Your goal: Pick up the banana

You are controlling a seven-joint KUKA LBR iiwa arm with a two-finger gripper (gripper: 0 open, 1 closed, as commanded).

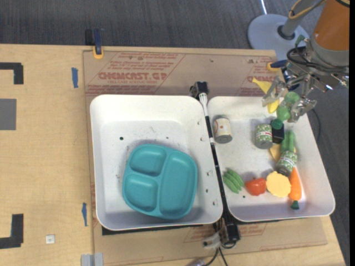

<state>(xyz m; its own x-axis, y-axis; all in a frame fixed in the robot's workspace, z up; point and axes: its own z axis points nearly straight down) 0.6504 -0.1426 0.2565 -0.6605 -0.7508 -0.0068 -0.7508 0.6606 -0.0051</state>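
A small yellow piece that I take for the banana [272, 106] shows at the far right of the right bin [244, 107], mostly hidden under the gripper. My gripper [288, 101] hangs over that far corner with its fingers [274, 95] spread apart. A round green item [284, 113] lies in the gap below them, and I cannot tell whether they touch it. Another yellow bit [274, 153] peeks out beside a green bottle [288, 152].
The right bin also holds a white-labelled can [222, 129], a green can [263, 136], a dark bottle [277, 132], a pea pod [233, 180], a tomato [255, 187], a yellow fruit [278, 184] and a carrot [295, 186]. A teal divided plate [161, 180] lies in the left bin [111, 126].
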